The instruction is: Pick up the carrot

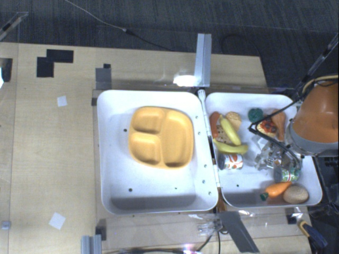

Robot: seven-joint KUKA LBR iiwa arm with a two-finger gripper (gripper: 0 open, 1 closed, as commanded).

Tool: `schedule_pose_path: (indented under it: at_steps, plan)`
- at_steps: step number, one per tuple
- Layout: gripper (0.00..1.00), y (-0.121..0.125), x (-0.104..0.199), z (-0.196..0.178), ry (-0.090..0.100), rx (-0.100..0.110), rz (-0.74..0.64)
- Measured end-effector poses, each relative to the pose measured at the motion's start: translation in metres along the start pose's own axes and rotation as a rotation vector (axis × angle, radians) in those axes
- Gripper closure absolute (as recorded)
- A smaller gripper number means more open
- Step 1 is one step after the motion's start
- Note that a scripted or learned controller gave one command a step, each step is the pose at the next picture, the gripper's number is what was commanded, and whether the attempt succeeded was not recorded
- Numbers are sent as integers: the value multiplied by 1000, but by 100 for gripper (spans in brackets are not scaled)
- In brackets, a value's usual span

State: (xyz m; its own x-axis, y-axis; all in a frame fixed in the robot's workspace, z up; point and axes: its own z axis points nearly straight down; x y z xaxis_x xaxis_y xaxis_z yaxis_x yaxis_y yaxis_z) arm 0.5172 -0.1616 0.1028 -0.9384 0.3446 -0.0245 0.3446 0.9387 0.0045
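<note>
The carrot [277,189] lies at the near edge of the right bin [238,197], toward its near right corner, orange body slanting up to the right and green stub pointing toward the bin's middle. A tan potato-like lump [295,194] sits just beside it in the corner, touching or nearly so. Nothing grips the carrot, so by the look of things the pick is not yet made.

Just beyond it, the gripper [274,160] hangs low over the right half of the bin, metal parts in a tangle of cable; whether its fingers stand apart or together I cannot tell. A small green-and-white can [289,173] sits right under it, between gripper and carrot. The grey arm with its orange band [320,115] rises at the bin's right edge.

Farther along the left wall lie a red-and-white can [233,162], a banana [231,136] and a reddish sausage-like piece [214,123]; at the far edge sit a dark green object [256,113] and a pizza slice [271,125].

The left bin [114,194] carries a yellow divided plate [160,136] near its middle.

What remains, I judge, is the whole grasp: shifting toward the near edge, closing on the carrot and lifting, with the neighbouring lump and can crowding the approach.
</note>
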Motion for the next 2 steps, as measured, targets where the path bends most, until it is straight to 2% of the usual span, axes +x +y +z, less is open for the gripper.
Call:
schedule_pose_path:
  at_steps: [1, 2]
  plan:
    - [100, -46, 7, 9, 14, 4, 121]
    - [100, -51, 8, -79, 9, 5, 237]
